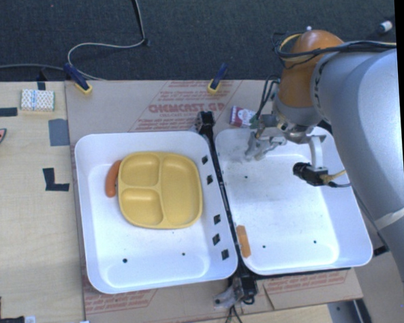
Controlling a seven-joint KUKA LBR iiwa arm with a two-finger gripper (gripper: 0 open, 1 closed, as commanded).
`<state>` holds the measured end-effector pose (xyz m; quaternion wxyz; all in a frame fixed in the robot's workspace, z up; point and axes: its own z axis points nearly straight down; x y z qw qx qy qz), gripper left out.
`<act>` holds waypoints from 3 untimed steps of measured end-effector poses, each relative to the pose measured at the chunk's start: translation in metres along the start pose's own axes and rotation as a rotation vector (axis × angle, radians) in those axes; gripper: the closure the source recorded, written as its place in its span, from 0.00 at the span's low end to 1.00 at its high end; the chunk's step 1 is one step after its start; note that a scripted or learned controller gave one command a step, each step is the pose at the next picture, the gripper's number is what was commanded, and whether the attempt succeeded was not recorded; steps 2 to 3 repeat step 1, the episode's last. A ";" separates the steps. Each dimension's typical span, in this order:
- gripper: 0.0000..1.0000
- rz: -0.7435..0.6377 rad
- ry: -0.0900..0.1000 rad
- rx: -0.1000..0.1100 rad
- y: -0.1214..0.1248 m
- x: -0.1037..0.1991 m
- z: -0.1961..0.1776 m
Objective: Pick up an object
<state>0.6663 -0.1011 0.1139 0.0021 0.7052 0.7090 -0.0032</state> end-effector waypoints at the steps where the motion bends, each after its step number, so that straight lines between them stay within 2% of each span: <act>1: 0.00 0.000 -0.001 0.000 0.000 0.000 0.000; 3: 0.00 0.000 -0.001 0.000 0.000 0.000 0.000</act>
